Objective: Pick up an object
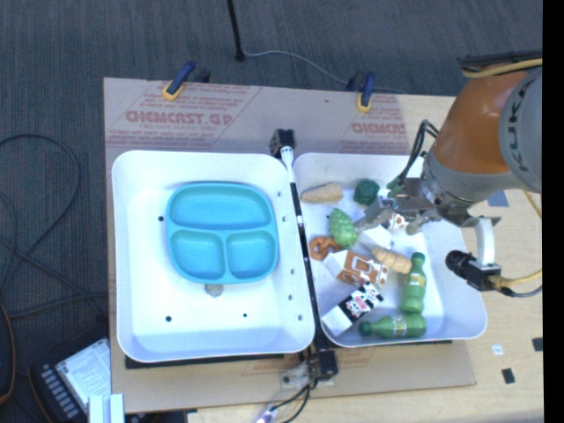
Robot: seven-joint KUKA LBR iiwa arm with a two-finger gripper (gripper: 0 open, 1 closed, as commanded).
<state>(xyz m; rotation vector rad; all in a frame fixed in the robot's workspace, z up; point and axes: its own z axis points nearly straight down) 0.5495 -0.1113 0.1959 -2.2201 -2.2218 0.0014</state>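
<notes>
A: Where's the gripper (398, 216) now?

B: Over the right bin (467, 324), upper middle, arm reaching in from the right. Metal fingers point left and down toward the pile. Whether they stand apart or together I cannot tell; wrist and cables hide too much. Nothing visibly between them.

A: Nearest object?

B: Something small, white with red, right under the fingertips; too small to name. Just left, a light green lumpy toy (344, 229). Up and left of the tips, a dark green round toy (367, 189), and a tan bread-shaped piece (322, 193) beyond it near the bin's left wall.

A: And the bottles?

B: Green bottle (412, 285) below the gripper, long axis running nearly top to bottom of the view, cap toward the gripper. A second green bottle (393, 327) lies across the bin's near edge, axis left to right. Between sits a tan cylinder (392, 261), slanted.

A: The left bin?

B: Holds a blue divided tray (222, 232), well apart from the arm.

A: So the pick?

B: My guess: straight down or slightly left, since the closest pieces lie under and left of the tips
</notes>
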